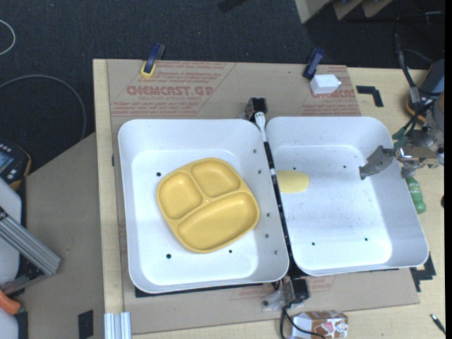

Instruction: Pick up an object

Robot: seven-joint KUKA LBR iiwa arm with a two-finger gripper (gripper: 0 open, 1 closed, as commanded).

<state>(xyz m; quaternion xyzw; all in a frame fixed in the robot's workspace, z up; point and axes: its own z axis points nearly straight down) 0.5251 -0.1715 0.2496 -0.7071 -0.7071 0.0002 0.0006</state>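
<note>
A cardboard-topped surface [212, 83] on dark carpet carries two white bins. The left bin [134, 189] holds a yellow divided plate [207, 205] lying flat at centre. The right bin [395, 239] holds a small yellow piece [292, 182] against its left wall. The pincer [372, 164] hovers at centre right, well apart from both; its spread cannot be judged.

Arm [431, 111] cut off by the right edge of the frame, mostly out of view. Gripper [378, 162] at right, dark and small; finger state can't be told. Green object [415, 195] at the right bin's [353, 263] far-right rim, too small to identify. Small packet [326, 325] cut by the bottom edge. Grey metal bar [28, 242] and orange tip [7, 302] cut at lower left. Dark device [10, 162] clipped at the left edge.
</note>
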